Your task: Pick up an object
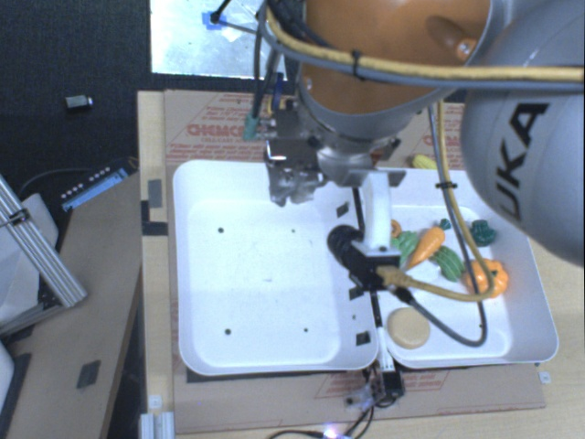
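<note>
My gripper hangs over the far right corner of the left white bin, below the grey wrist and the orange band; nothing can be made out in it. The toys lie in the right bin: an orange carrot, a green leafy piece, an orange pepper, a round tan biscuit, a dark green piece and a yellow piece at the far rim. The arm's body hides part of that bin.
A yellow cable and a black cable loop low over the divide between the bins and over the toys. Cardboard lies under both bins. An aluminium frame stands at the left edge.
</note>
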Controlling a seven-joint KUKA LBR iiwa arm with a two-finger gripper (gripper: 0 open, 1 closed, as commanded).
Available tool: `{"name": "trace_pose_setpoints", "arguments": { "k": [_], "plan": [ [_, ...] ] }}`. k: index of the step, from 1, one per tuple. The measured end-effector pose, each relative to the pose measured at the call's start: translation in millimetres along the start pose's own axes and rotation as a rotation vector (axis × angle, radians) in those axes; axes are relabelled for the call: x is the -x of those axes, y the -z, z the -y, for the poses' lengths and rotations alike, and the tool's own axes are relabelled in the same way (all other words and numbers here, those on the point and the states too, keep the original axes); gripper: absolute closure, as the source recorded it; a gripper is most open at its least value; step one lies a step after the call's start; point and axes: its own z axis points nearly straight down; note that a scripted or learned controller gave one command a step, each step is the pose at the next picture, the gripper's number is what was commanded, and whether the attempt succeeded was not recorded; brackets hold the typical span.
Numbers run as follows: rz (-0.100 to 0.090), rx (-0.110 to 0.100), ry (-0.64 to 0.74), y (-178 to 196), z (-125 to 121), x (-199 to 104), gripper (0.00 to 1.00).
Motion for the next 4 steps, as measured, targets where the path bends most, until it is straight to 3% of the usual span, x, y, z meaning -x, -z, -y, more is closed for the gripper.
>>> {"name": "trace_pose_setpoints", "arguments": {
  "k": [1, 2, 3, 4],
  "plan": [
    [0.001, 0.001, -0.007, 17.4, -32.5, 26.8, 1.00],
    [0.000, -0.001, -0.001, 28.2, 0.1, 30.6, 1.00],
    [0.003, 0.000, -0.011, 30.8, 0.0, 110.8, 1.00],
    [0.005, 0.000, -0.014, 11.9, 1.0, 216.9, 1.00]
  ]
}}
